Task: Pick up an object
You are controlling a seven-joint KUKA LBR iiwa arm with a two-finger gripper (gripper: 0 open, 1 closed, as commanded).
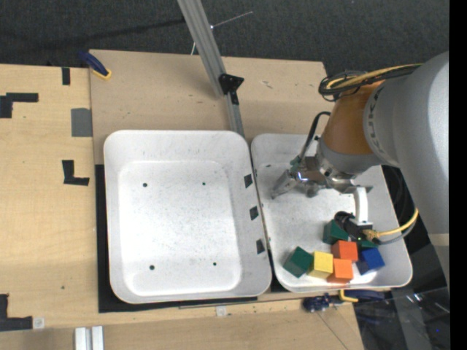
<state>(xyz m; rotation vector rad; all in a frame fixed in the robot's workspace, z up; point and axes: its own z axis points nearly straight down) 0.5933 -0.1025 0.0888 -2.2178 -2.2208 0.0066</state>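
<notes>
Nothing is showing between the fingers of the end effector [292, 181], which is hovering low over the right bin [281, 148], its fingers looking spread apart and grasping no object. Picking, by my judgement, is not yet done. Blocks are lying clustered below and to its right: green block [297, 260], yellow block [322, 262], orange blocks [343, 259], blue block [371, 258]. They are squarish, showing no clear long axis. Beyond, to its left, the left bin [117, 152] is resting on the counter [44, 217].

Even, fairly bright overhead light; the white bins [182, 210] look nearly washed out. Shadows are soft. The frame is grainy and slightly soft throughout.
</notes>
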